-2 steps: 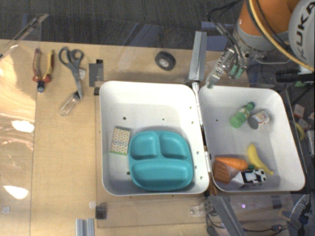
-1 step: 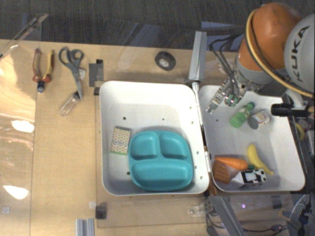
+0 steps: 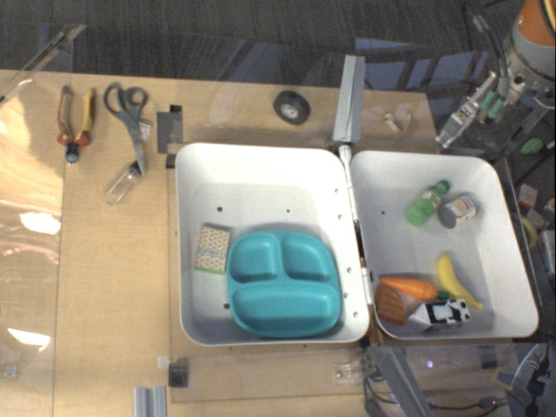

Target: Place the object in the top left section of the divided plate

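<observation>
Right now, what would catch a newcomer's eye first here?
The teal divided plate in the left bin, a patterned card lying beside it. Next, the right bin's bright clutter: a yellow banana, an orange carrot and a green bottle.

Teal divided plate [image 3: 283, 283] flat in left bin, three sections, apparently bare, top left included

A single fixed camera looks down at a slant on the bench [image 3: 95, 259] from above. It frames both white bins: left bin [image 3: 200, 233] and right bin [image 3: 504, 233]. The arm [image 3: 532, 24] enters at upper right.
</observation>
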Robot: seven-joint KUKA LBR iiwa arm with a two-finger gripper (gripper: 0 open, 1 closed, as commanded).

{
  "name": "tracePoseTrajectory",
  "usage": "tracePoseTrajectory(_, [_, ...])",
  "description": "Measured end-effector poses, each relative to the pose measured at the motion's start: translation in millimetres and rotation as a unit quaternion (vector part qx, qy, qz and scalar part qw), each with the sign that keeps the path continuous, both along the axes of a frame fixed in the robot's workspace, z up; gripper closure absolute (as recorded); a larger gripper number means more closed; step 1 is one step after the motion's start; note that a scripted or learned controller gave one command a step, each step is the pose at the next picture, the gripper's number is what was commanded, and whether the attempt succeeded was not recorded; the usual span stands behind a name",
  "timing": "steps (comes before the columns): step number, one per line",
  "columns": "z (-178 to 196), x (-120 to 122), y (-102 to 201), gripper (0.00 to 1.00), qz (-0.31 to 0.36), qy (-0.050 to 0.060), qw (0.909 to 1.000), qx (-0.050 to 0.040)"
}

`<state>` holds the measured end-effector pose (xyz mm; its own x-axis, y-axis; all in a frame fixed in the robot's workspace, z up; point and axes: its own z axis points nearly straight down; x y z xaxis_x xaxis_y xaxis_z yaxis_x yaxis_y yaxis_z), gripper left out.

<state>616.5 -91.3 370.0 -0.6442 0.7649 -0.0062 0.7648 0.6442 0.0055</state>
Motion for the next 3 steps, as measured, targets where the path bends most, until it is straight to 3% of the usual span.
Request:
tracePoseTrajectory(1, [-107,-21,113,1.00,0.047,0.000,0.9989,0.0007])
tracePoseTrajectory(2, [-16,28,88,1.00,0.217,-0.001,0.9761,-0.0014])
tracePoseTrajectory(3, [-123,23,54,1.00,0.220,0.000,0.9754,-0.0012])
